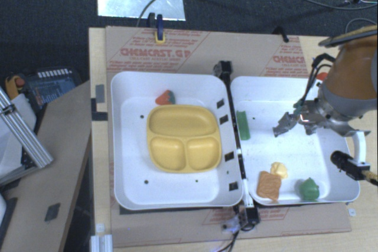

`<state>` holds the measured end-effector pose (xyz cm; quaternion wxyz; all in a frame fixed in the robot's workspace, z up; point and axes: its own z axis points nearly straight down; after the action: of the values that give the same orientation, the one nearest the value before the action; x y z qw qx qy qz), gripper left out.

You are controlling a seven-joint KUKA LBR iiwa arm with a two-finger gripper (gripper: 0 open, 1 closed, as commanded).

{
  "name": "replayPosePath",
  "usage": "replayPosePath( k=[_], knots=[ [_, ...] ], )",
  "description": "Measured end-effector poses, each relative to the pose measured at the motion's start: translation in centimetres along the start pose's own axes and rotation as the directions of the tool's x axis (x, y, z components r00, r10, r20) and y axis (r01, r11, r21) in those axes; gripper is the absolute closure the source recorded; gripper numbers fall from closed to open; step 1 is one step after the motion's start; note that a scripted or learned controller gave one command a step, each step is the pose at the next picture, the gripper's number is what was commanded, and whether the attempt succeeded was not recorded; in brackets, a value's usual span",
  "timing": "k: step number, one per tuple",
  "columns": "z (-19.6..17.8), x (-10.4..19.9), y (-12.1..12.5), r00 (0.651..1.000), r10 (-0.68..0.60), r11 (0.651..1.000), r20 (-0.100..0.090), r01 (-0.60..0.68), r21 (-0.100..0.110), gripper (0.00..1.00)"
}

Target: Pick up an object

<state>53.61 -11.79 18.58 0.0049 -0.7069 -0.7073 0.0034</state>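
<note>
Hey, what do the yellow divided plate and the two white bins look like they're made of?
Yellow divided plate: probably molded plastic, judging by its smooth, uniform color, rounded compartment edges and soft sheen. White bins, left and right: likely thin formed plastic, glossy, with rounded corners and raised rims.
</note>
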Motion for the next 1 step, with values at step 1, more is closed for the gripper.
replayPosePath(
  k=[1],
  knots=[
    [-0.65, 0.01, 0.30, 1.000, -0.003, 1.000, 0.002, 0.003, -0.013, 0.00]
  ],
)
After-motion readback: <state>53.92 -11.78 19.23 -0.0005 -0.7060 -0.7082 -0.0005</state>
